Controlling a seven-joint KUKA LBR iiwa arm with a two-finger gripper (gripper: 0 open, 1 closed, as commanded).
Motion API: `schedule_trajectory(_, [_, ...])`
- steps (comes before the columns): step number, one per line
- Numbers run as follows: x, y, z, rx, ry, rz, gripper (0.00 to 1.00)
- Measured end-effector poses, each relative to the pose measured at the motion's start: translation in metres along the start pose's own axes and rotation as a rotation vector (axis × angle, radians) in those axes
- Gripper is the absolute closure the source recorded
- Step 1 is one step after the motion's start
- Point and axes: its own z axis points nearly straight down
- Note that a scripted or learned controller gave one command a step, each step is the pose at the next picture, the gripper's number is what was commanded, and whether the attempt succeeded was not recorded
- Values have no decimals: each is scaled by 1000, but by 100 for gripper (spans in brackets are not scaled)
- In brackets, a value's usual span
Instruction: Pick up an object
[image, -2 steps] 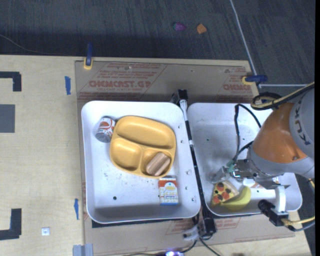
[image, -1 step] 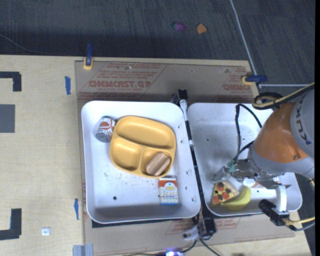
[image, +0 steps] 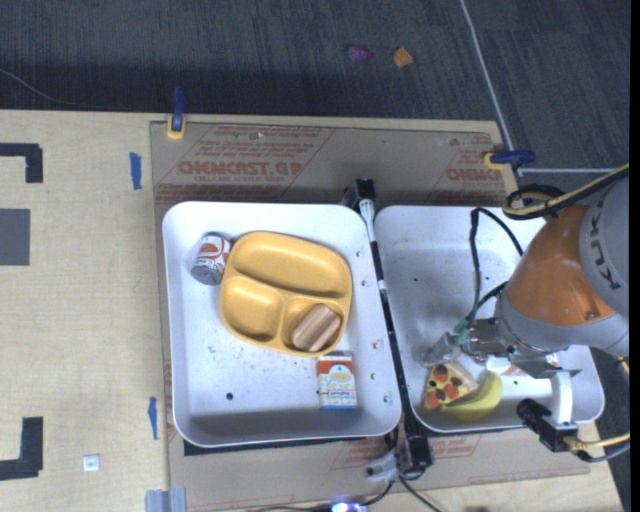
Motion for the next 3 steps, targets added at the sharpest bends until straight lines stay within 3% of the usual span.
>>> schedule_trajectory(3, [0,0,0,-1,-1,0,0])
